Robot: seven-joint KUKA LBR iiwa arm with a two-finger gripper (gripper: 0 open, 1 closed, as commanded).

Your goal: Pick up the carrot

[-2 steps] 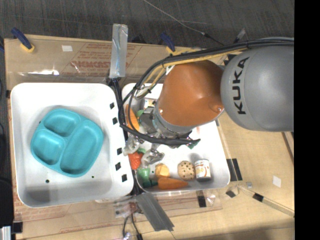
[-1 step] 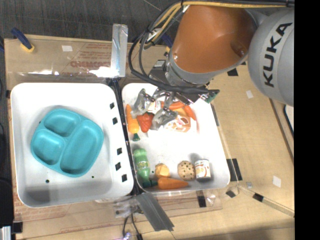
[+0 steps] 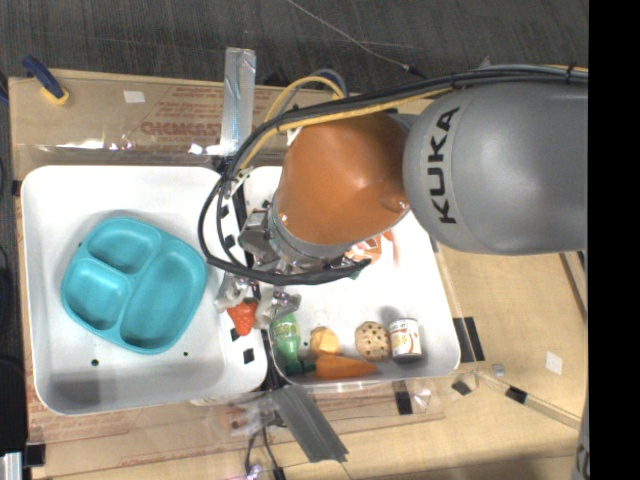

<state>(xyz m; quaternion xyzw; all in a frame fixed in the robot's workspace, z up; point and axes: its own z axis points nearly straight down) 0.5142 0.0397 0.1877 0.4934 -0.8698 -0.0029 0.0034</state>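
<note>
Hand (image 3: 262, 298) position comes first in the camera view: we see it below the orange wrist band, low over the wall between the two bins, with metal parts near a small red-orange piece (image 3: 242, 317). We cannot tell whether it is apart or together, because the arm (image 3: 480, 158) and cables cover most of it. Nothing can be seen clamped in it.

We locate the carrot (image 3: 345, 367) in the right bin (image 3: 445, 313), lying against the front wall. Its long axis runs roughly left to right across the view, nearly parallel to that wall. A green item (image 3: 286, 340) sits just to its left, a yellow-brown item (image 3: 323, 341) touches or nearly touches it from behind, and a spotted cookie (image 3: 372, 340) and a small can (image 3: 404, 338) stand just behind its right end.

We judge that the carrot lies toward the front of the bin and to the right of the hand, near but not under it. The coming move would call for a shift that way, with closure across the carrot's short width.

We note a teal divided plate (image 3: 135, 283) in the left bin (image 3: 40, 268), well apart from the carrot.
</note>
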